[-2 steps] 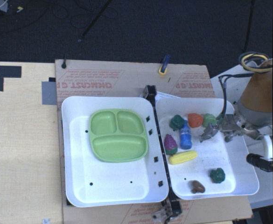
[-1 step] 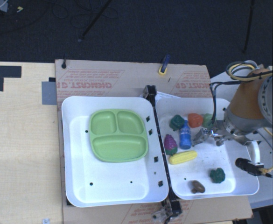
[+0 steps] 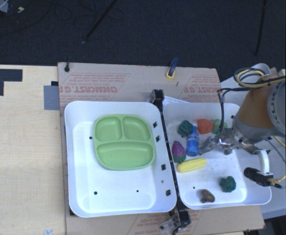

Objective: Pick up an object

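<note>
The right bin (image 3: pixel 253 196) holds several small objects. A blue bottle-like piece (image 3: pixel 193 144) stands beside a purple piece (image 3: pixel 178 151), with a yellow corn-shaped piece (image 3: pixel 191 165) lying just below them. Toward the bin's far side sit a dark green piece (image 3: pixel 185 128), an orange-red piece (image 3: pixel 204 126) and a light green piece (image 3: pixel 216 127). A dark green broccoli-like piece (image 3: pixel 227 183) and a brown lump (image 3: pixel 207 196) lie near the front. My gripper (image 3: pixel 212 144) is low in this bin, just right of the blue piece. Nothing shows held in it.
The left bin (image 3: pixel 79 180) carries a light green divided plate (image 3: pixel 124 142). A black divider (image 3: pixel 165 151) runs between the bins. The arm's orange band (image 3: pixel 255 109) and cables (image 3: pixel 248 75) hang over the right bin's right side. A yellow-and-blue clamp (image 3: pixel 171 69) sits at the board's far edge.
</note>
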Controlling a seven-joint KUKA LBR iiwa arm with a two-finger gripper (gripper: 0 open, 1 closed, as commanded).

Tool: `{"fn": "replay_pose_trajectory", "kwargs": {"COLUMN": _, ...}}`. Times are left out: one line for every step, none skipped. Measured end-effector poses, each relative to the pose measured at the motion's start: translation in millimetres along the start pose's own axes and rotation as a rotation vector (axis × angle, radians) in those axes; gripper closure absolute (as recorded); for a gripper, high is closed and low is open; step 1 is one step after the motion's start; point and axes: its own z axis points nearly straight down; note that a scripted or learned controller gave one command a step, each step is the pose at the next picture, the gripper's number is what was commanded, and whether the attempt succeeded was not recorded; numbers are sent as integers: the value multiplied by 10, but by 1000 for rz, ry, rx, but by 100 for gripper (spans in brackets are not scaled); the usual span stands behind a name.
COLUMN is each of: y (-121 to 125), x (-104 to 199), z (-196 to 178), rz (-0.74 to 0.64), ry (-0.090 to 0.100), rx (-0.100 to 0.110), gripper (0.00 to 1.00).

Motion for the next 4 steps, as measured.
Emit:
{"fn": "replay_pose_trajectory", "kwargs": {"y": 1, "x": -10, "z": -102, "rz": 2, "ry": 1, "rx": 1, "gripper": 100}}
{"fn": "replay_pose_trajectory", "kwargs": {"y": 14, "x": -47, "z": -721, "rz": 1, "ry": -3, "rx": -7, "gripper": 100}}
{"fn": "replay_pose_trajectory", "kwargs": {"y": 7, "x": -55, "z": -1133, "rz": 0, "ry": -2, "rx": -6, "gripper": 100}}
{"fn": "replay_pose_trajectory", "kwargs": {"y": 9, "x": -68, "z": -1427, "rz": 0, "ry": -2, "rx": -5, "gripper": 100}}
